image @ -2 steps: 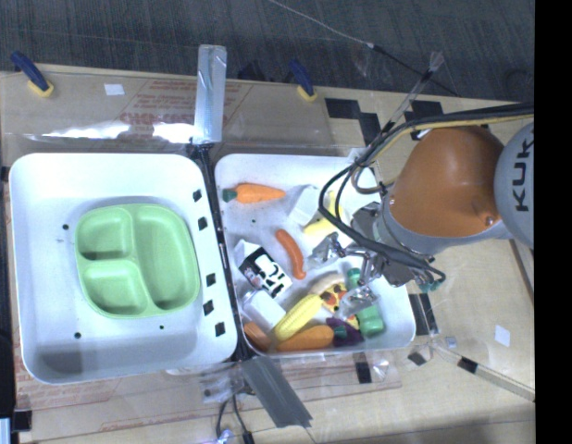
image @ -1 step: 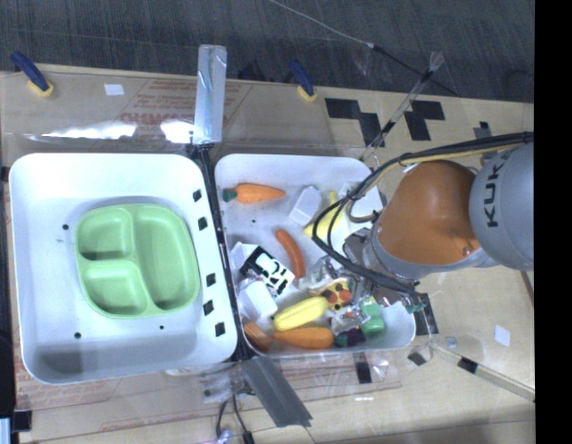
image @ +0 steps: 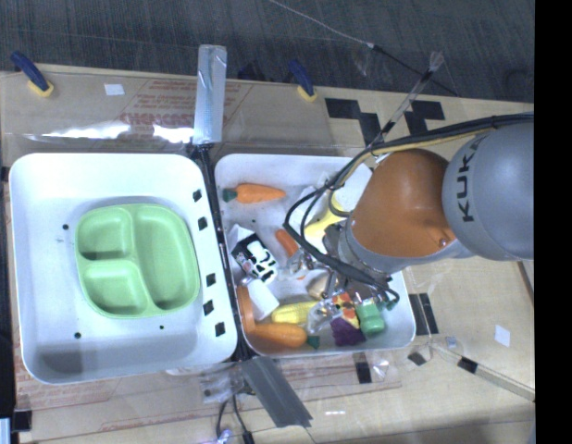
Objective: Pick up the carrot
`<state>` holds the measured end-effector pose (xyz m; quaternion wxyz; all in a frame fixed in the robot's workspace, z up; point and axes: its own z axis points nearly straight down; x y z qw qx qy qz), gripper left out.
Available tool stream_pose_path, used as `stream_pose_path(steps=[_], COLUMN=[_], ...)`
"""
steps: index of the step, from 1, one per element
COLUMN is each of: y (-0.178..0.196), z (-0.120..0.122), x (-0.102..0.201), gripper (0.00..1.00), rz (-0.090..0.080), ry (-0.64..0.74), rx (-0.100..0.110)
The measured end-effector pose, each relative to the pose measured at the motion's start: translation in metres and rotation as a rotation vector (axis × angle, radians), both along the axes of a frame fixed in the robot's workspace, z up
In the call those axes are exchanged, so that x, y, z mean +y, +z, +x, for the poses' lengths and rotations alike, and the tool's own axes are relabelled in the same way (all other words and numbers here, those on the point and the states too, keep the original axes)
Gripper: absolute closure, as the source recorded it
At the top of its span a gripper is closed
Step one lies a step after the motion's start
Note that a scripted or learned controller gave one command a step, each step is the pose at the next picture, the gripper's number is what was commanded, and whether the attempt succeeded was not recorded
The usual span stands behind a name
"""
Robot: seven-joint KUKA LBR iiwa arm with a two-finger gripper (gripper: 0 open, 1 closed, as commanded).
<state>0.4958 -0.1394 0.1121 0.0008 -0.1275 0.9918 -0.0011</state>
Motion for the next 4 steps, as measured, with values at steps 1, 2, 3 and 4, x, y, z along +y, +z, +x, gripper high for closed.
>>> stream_pose_path(steps=[1, 2, 3, 4], y=[0.008, 0.027, 0.119, -0.009], z=[0.014, -0.014, -0.013, -0.012], x=[0.048, 0.037, -0.017, -0.005], gripper=[0.0, 0.0, 0.0, 0.0], rz=[0.003, 0.002, -0.001, 0.001], ry=[-0.233, -0.192, -0.2, -0.145], rx=[0.0, 0.003, -0.008, -0.003])
